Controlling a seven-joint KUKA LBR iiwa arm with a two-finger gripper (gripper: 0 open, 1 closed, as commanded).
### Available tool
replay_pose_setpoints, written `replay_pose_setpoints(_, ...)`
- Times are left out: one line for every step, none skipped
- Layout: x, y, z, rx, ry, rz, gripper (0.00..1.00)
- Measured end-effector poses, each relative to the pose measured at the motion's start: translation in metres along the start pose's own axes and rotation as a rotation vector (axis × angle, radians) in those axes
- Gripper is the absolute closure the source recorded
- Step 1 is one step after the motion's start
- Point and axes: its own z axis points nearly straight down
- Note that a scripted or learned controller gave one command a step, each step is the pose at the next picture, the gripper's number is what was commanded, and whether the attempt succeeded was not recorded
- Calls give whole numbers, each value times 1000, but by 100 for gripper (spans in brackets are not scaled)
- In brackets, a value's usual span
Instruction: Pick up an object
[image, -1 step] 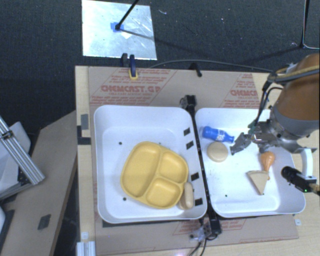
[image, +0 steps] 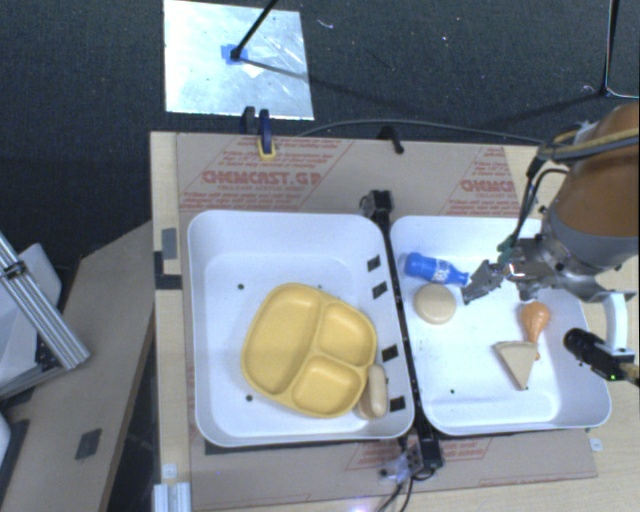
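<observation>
Bins, 2 of them, lay side by side on the bench: the left bin at 9 o'clock, the right bin at 3 o'clock. The arm reached in from 3 o'clock. A yellow divided tray filled the left bin's middle, with a beige roll touching it at 4 o'clock. The gripper hung released, grasping nothing, above the right bin. Beneath it lay a round bun, a blue bottle at its 12 o'clock, then a pale wedge and orange carrot toward 4 o'clock.
</observation>
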Motion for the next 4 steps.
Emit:
replay_pose_setpoints(10, -2, 52, 4, 2, 2, 0)
replay_pose_setpoints(8, -12, 106, 5, 1, 2, 0)
replay_pose_setpoints(8, -12, 158, 4, 1, 2, 0)
replay_pose_setpoints(8, -11, 145, 0, 1, 2, 100)
